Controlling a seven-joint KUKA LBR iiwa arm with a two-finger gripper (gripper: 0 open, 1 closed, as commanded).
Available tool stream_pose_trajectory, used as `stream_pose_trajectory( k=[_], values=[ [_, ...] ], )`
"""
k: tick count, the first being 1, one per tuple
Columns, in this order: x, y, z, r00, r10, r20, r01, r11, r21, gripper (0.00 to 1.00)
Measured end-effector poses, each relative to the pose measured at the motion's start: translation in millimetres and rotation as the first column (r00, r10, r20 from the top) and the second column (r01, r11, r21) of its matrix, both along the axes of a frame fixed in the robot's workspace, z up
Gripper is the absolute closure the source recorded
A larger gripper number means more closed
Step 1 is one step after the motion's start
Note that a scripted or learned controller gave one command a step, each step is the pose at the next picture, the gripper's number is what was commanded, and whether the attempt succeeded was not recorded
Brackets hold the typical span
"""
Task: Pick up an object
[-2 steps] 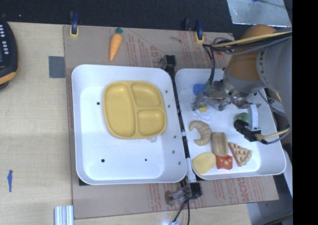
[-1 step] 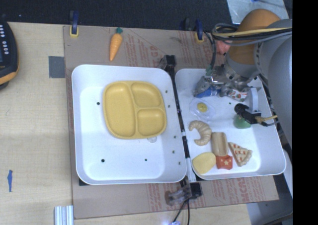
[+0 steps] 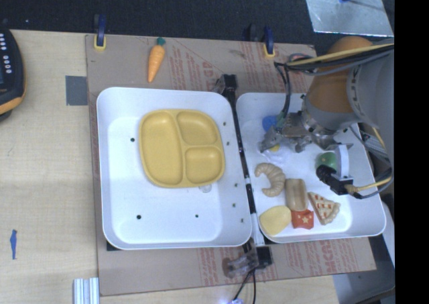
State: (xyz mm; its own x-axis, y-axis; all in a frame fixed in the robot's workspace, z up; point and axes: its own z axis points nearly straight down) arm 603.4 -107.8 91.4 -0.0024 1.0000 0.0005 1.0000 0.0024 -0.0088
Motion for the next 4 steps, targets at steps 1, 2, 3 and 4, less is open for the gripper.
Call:
stream_pose_trajectory(
  k=[1, 2, 3, 4],
  values=[
    [44.6, 6.7, -0.2, 1.000, 0.001, -0.003, -0.001, 1.000, 0.001, 0.00],
    [53.3, -22.5, 1.0, 1.000, 0.000, 0.008, 0.000, 1.000, -0.002, 0.00],
    [-37.6, 12.9, 20.6, 1.000, 0.000, -0.002, 0.000, 1.000, 0.002, 0.00],
    [42.1, -34.4, 0.9, 1.000, 0.004, 0.010, -0.004, 1.000, 0.001, 0.00]
  ],
)
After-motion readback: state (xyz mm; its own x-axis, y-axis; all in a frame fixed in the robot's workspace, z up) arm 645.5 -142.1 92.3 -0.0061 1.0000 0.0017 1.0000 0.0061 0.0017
